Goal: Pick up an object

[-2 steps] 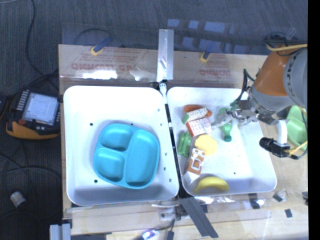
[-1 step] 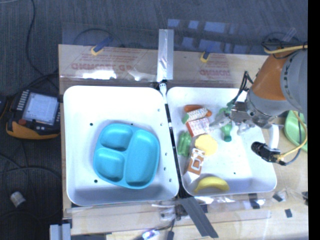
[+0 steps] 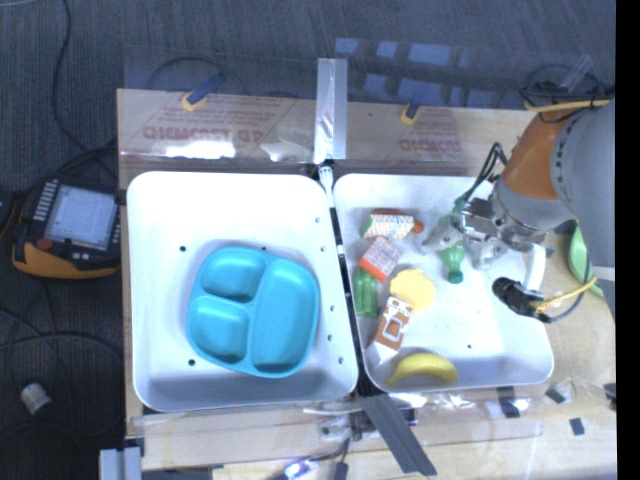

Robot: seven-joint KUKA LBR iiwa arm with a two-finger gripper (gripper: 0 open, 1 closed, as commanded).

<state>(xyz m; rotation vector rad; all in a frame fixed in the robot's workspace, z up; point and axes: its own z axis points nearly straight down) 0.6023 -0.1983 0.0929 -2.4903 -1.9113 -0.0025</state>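
My gripper hangs over the upper middle of the right bin, reaching in from the right. It is open, one finger on each side of a small green bottle that lies on the bin floor. To its left lie a snack packet, an orange and white box, a green piece and a yellow round piece. Lower down are an orange carton and a yellow banana.
The left bin holds a blue divided plate. A ridge separates the two bins. A black and yellow cable hangs from the wrist over the right bin's right side. A green object sits outside the bin at the far right.
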